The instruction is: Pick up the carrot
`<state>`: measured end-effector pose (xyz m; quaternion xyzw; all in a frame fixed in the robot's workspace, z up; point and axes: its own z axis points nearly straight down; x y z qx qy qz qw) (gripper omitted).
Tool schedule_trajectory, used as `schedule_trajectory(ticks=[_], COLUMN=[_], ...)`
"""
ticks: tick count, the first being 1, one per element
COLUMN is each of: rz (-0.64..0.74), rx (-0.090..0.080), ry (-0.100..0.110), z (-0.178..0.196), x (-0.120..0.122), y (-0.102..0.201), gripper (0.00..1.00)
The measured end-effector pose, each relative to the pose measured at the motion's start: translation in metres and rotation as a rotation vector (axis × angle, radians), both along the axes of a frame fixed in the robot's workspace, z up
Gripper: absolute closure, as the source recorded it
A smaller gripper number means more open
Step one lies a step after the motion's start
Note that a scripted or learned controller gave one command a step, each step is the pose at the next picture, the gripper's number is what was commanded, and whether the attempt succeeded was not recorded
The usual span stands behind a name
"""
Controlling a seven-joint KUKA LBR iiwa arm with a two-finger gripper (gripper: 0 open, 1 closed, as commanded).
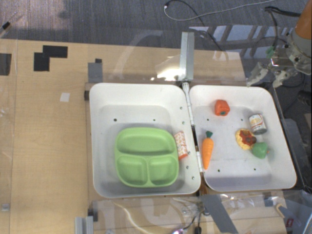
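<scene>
The carrot lies in the right bin close to its left wall, orange body pointing toward the front and green top toward the back. My gripper hangs above the bin's back right rim, well away from the carrot. Its two fingers stand apart, open, with nothing between them. Above the wrist, the arm's orange band sits at the view's top right.
The right bin also holds a red-orange pepper, a small can, a pizza-like piece and a green item. In the left bin sit a green divided plate and a small packet.
</scene>
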<state>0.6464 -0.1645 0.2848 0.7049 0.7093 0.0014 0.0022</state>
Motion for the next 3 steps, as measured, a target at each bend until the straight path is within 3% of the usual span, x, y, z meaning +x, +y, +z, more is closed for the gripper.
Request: schedule_trajectory(ticks=[1, 2, 3], rz=[0.218, 0.292, 0.346], rx=[0.0, 0.0, -0.003], ry=[0.002, 0.001, -0.003], z=[-0.137, -0.122, -0.05], x=[-0.032, -0.068, -0.027], y=[0.033, 0.074, 0.012], gripper=[0.0, 0.0, 0.0])
